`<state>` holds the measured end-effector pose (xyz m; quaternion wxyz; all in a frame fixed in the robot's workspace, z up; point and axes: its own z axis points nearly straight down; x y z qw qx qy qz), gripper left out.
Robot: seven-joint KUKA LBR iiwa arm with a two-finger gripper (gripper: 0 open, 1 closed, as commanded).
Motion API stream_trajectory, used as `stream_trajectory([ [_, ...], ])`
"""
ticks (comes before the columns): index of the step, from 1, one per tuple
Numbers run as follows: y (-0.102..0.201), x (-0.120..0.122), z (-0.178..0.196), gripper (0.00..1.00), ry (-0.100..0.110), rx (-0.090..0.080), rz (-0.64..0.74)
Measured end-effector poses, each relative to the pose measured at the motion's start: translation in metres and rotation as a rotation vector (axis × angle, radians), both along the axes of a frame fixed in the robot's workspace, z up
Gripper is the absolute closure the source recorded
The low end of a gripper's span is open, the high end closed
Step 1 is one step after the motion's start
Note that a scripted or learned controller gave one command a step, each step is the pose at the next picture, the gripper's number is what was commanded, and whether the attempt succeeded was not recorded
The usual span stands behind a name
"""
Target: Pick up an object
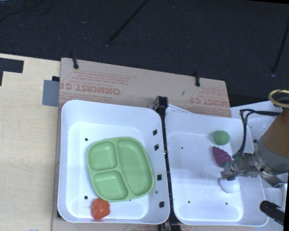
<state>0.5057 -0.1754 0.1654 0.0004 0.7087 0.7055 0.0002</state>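
Pincer [229,173]: low over the right bin's right side, just beside a purple object; whether its fingers are apart or closed cannot be told.
Purple object [221,156]: lies on the right bin [191,204] floor, below a green ball [221,137].
White object [229,186]: under the pincer tip, on the bin floor.
Left bin [76,126]: holds a green divided plate [121,169] and a red-orange object [100,209] near its front edge.
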Motion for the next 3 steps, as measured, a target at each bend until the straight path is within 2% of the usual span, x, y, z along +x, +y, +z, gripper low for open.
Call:
stream_trajectory([
  [1, -0.004, 0.008, 0.060, 1.00, -0.003, -0.001, 0.006],
  [2, -0.005, 0.008, 0.080, 1.00, 0.000, 0.000, 0.005],
  [3, 0.039, 0.028, 0.074, 1.00, 0.003, 0.002, 0.009],
])
